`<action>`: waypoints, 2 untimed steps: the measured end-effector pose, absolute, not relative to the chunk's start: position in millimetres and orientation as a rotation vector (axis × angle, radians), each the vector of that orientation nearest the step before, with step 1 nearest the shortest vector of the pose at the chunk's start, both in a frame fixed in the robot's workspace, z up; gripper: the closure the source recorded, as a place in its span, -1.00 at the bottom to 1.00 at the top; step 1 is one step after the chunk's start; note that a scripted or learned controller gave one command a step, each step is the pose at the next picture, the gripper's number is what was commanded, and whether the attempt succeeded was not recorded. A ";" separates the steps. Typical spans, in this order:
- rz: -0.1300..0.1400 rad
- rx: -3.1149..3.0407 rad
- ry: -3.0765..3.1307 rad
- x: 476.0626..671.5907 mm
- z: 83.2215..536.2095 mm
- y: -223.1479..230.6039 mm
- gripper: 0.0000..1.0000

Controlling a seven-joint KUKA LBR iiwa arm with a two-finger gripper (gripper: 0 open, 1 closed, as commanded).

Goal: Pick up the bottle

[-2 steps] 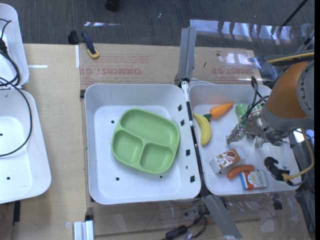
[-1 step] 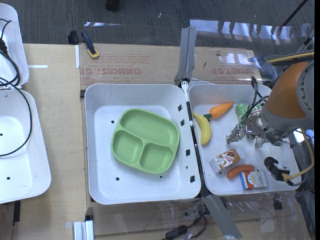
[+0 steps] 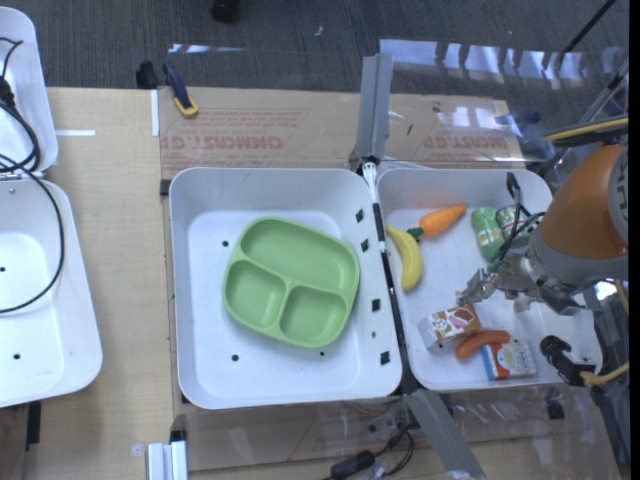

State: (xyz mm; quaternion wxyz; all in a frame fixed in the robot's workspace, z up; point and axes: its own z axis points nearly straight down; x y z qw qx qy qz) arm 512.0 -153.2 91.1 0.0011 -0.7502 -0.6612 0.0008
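Bottle [image 3: 488, 230], green, lying near the far edge of the right bin [image 3: 470, 176], partly masked by dark cables from the arm.

Left bin [image 3: 190, 298]: green divided plate [image 3: 291, 281] at its centre, no concern here.

Arm [image 3: 590, 213], bulking over the right bin's right edge. Likely to hide the bottle further on approach, and to brush that edge if swung low.

Gripper [image 3: 480, 290], hanging toward the bin's middle, nearer the near-edge clutter than the bottle. Cannot tell how wide open at this slant; nothing visibly held.

Banana [image 3: 407, 256], along the bin's left edge, well apart from the bottle. Little risk.

Carrot [image 3: 441, 219], just beside the bottle on its left. Could be clipped or pinched along with it if closing off-centre.

Sausage [image 3: 482, 343], brown-and-white carton [image 3: 449, 326] and blue carton [image 3: 512, 360], crowded by the near edge. Easy to grab by mistake if descending from the present spot.

Also a risk of slipping: rounded bottle on its side, apt to roll toward the far edge when nudged.
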 end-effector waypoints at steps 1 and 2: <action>0.002 -2.148 -2.291 477.7 167.8 -97.7 -1.00; 0.002 -2.208 -2.234 477.4 183.6 -129.5 -1.00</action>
